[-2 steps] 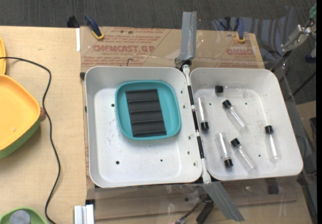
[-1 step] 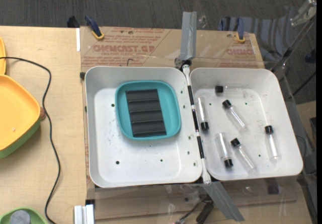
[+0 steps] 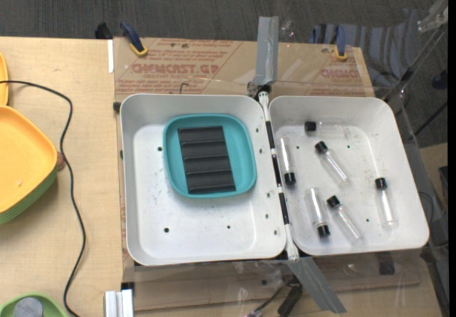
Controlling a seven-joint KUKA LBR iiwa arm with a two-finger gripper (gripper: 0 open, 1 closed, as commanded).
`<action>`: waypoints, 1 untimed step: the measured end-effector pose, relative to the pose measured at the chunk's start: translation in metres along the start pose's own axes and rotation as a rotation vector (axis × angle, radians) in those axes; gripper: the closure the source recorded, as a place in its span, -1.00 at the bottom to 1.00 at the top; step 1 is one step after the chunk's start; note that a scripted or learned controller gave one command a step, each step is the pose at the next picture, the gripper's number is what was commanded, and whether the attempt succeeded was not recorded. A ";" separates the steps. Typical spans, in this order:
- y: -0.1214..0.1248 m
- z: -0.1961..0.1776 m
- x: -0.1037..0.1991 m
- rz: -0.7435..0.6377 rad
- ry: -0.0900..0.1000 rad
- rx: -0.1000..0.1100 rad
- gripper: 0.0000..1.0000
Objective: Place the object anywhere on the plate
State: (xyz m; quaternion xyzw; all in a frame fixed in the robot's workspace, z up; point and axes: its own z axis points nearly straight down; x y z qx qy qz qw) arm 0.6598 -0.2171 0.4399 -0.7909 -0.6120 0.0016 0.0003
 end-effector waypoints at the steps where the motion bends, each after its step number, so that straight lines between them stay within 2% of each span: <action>1: 0.000 0.000 0.001 0.119 0.000 0.001 -1.00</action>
